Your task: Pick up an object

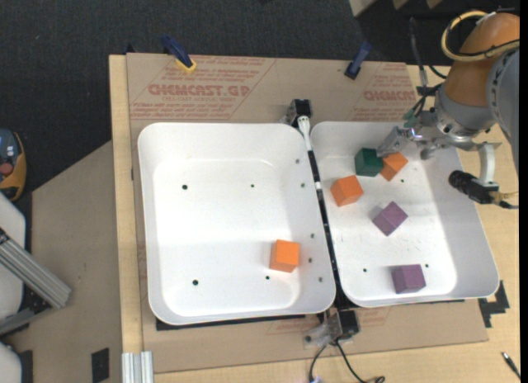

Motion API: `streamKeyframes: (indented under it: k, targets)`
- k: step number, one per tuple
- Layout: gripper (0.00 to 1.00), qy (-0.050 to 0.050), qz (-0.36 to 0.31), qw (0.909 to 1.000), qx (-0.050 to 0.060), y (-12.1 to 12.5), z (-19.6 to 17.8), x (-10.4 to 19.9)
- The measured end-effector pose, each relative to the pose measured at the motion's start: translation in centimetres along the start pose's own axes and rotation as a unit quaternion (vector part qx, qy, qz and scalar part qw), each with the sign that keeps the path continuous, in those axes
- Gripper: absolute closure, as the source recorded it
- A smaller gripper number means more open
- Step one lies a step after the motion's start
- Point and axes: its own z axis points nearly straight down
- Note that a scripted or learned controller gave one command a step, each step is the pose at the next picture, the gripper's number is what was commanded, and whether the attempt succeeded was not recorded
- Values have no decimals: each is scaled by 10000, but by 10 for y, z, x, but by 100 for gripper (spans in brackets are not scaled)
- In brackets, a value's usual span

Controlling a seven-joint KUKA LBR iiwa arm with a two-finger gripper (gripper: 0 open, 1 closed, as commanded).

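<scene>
Nearest the camera, at the lower edge of the view, a small black clamp with trailing cable (338, 328) is seen at the front junction of the two bins. Just above it, a purple cube (407, 278) is found near the front of the right bin (470, 249). A second, lighter purple cube (389, 218) is set further back, tilted on the bin floor. An orange cube (346, 191) is placed near the right bin's left wall. Behind it, a dark green block (368, 162) and a small orange block (394, 165) are seen side by side, touching or nearly so, at the back of the bin.

The gripper (406, 144) is positioned just above and to the right of these two blocks, reaching in from the right below the arm's orange band (483, 47). Whether the fingers are released or clenched cannot be told; no object is seen between them.

One orange cube (285, 255) is placed alone in the left bin (165, 208), toward its front right corner. Both bins are carried on a cardboard sheet (214, 84) laid on the bench, held at the back by a blue clamp (178, 54).
</scene>
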Motion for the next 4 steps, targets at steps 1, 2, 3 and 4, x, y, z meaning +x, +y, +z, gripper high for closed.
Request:
streamKeyframes:
  k: [1, 2, 3, 4]
  targets:
    - [100, 51, -9, 10000, 8, 2, -1, -5]
    - [100, 42, 6, 9999, 112, 6, -37, -34]
    - [100, 62, -3, 9999, 161, 4, -18, -32]
    - [100, 65, -27, 9999, 113, 8, -72, 23]
